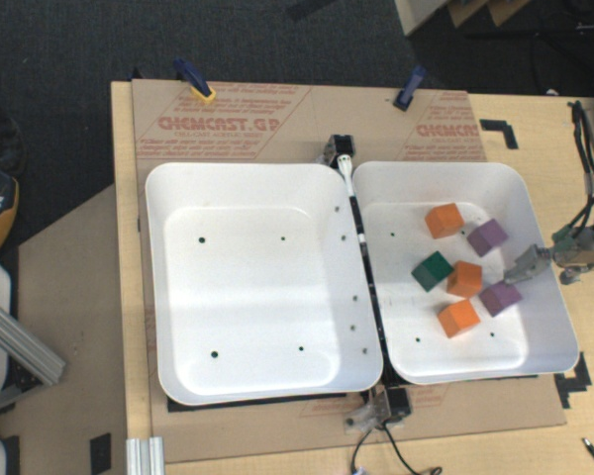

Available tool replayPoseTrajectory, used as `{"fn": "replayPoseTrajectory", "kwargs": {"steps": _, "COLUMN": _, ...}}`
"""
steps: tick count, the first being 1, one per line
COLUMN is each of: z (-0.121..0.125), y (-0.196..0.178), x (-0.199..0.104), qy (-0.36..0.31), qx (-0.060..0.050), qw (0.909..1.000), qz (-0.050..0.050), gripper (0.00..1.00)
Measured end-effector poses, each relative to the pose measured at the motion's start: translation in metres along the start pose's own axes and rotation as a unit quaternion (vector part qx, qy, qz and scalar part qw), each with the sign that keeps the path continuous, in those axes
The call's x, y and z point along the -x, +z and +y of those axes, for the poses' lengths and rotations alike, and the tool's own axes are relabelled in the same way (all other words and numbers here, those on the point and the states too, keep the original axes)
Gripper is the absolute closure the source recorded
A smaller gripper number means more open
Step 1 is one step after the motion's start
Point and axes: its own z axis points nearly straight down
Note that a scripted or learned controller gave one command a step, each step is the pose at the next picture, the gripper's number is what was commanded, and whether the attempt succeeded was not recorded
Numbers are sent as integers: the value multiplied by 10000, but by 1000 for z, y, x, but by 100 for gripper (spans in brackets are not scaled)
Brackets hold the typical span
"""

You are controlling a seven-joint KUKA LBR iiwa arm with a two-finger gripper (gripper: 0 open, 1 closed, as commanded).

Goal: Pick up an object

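Six blocks huddle in the right bin (515, 191), easy pickings: the nearest purple block (500, 298) lies at five o'clock. The end effector (528, 263) pokes in from three o'clock just beside it; I cannot tell its grip state.

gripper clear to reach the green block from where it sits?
Probably not directly: the gripper sits at the right bin's right side, and an orange block and purple block lie between it and the green block.
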Motion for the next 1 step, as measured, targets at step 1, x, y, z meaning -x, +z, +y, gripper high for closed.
{"fn": "replayPoseTrajectory", "kwargs": {"steps": 1, "z": 81, "y": 121, "x": 3, "qy": -31, "qx": 10, "qw": 10000, "qz": 40, "gripper": 0}}
